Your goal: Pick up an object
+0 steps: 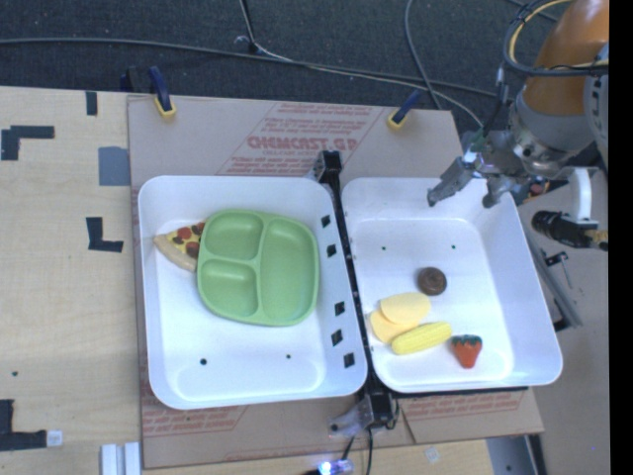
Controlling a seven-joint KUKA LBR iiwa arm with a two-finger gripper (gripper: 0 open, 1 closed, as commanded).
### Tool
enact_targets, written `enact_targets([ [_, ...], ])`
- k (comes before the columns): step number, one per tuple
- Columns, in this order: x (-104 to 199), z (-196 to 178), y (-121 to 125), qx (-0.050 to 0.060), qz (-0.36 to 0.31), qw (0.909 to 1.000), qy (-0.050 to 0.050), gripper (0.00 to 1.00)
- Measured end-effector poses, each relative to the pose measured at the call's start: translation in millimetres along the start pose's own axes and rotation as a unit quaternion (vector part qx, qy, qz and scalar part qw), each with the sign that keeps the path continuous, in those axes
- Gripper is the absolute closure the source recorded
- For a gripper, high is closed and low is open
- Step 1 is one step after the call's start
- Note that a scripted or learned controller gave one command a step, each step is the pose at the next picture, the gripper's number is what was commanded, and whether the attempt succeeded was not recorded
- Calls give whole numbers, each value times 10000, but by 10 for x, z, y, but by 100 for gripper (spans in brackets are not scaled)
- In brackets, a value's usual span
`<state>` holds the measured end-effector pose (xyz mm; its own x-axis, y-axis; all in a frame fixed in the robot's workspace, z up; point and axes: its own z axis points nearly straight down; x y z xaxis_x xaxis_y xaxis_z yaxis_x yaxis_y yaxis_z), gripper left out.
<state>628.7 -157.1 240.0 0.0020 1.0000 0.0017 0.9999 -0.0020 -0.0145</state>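
In the left shallow white bin [158, 364] a green three-compartment plastic plate [259, 268] lies a little above centre, and a toy slice of pizza with red toppings [178, 244] pokes out from under the plate's rim at about ten o'clock, touching it. The right shallow white bin [534, 295] holds everything the arm could try for, all gathered in its lower half: a small round brown disc-shaped piece [431, 281] near the middle, a pale yellow flat wedge-like piece [398, 314] just below and left of it, a yellow toy corn cob [420, 338] lying against that wedge with its long axis running roughly from eight o'clock to two o'clock, and a small red toy strawberry with a green top [467, 349] just beside the cob's right end. The two-finger gripper [467, 188] hangs over the far rim of this bin, at about one o'clock from the cluster, its fingers spread apart with nothing between them. From the gripper the brown disc lies toward about seven o'clock and is the nearest object, standing slightly apart from the rest; the cob, wedge and strawberry lie farther the same way, packed closely enough that a grasp there may nudge a neighbour. The bin floor between gripper and disc is bare.
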Motion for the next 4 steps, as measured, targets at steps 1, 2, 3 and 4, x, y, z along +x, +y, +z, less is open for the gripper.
enact_targets([
  [1,4,-84,23,-66,-16,10000,-11,0],
  [2,94,416,69,-46,-19,10000,-10,0],
  [3,20,972,-6,-37,-13,10000,-11,0],
  [4,30,1517,-14,-40,-19,10000,-10,0],
])
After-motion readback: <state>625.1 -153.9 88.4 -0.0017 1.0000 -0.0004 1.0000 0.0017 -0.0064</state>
